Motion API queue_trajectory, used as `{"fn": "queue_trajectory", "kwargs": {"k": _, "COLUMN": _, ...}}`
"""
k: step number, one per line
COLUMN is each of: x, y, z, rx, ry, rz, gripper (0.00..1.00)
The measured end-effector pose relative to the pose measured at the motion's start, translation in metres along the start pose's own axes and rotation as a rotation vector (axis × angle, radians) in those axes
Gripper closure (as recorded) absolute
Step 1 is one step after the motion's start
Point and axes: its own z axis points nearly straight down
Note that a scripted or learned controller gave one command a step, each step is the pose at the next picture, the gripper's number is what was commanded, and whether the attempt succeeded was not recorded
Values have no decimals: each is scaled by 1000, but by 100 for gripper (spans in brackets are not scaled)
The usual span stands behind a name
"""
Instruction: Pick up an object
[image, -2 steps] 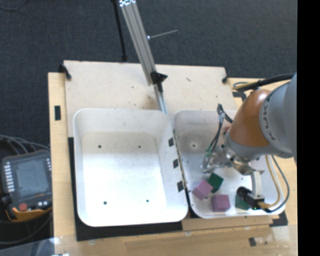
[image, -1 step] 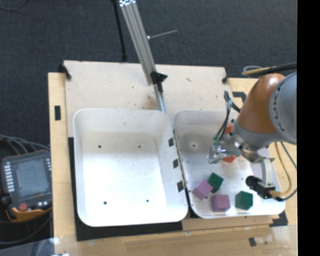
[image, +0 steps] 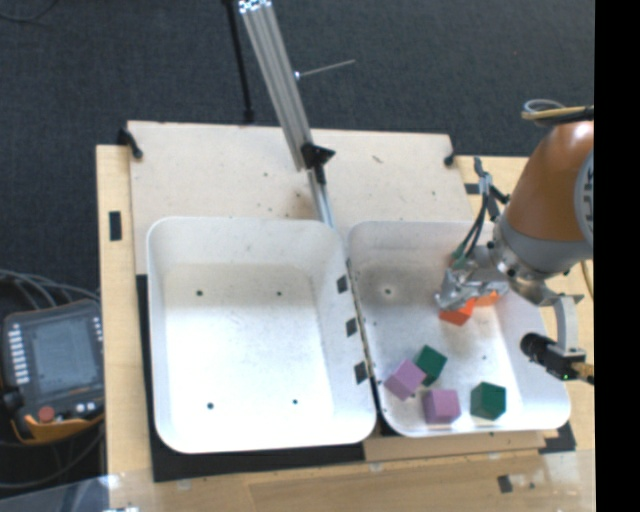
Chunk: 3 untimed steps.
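Where the jaws hang, an orange block sits just beneath — grip unclear.

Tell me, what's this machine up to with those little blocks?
A robot arm reaches in from the right over the right bin. Its gripper sits low, right at an orange block; whether it has actually gripped it, I cannot tell. Four more blocks lie near that bin's front edge: two purple and two green. The job is simply to pick up one object.
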Motion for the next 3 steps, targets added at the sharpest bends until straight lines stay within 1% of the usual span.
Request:
{"fn": "queue_trajectory", "kwargs": {"k": 1, "x": -1, "y": 1, "z": -14, "rx": 5, "ry": 2, "rz": -3, "gripper": 100}}
{"fn": "queue_trajectory", "kwargs": {"k": 2, "x": 52, "y": -7, "z": -27, "rx": 7, "ry": 4, "rz": -6, "gripper": 100}}
{"fn": "queue_trajectory", "kwargs": {"k": 3, "x": 95, "y": -10, "z": -22, "rx": 9, "ry": 3, "rz": -5, "gripper": 100}}
